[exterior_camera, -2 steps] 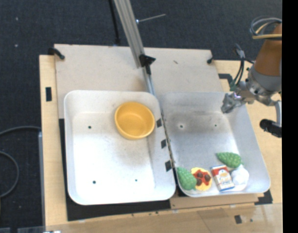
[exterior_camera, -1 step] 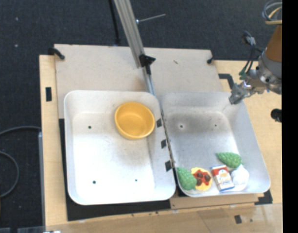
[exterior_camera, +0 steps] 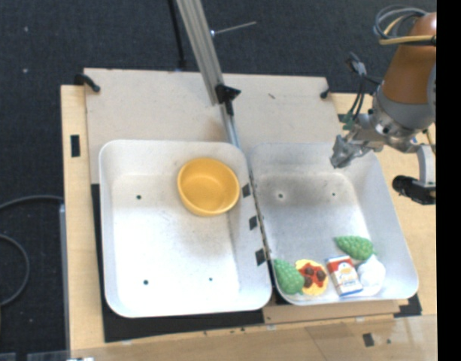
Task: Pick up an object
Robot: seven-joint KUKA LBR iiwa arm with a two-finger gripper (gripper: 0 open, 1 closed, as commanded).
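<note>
Risk lying in the crowding: hovering at the far rim of the right shallow white bin [exterior_camera: 380, 194], grey two-finger tool [exterior_camera: 343, 156] holding nothing, opening impossible to tell, well apart from the green leafy toys [exterior_camera: 355, 245], small carton [exterior_camera: 344, 274] and round yellow toy [exterior_camera: 313, 277] huddling at the near wall, inviting a glancing miss.

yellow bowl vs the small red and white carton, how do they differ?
The yellow bowl is round and one colour; the carton is boxy, red and white with a blue patch. The bowl looks clearly larger than the carton. The bowl sits alone in the left bin; the carton is crowded among other items at the near edge of the right bin. Neither is near the gripper.
</note>
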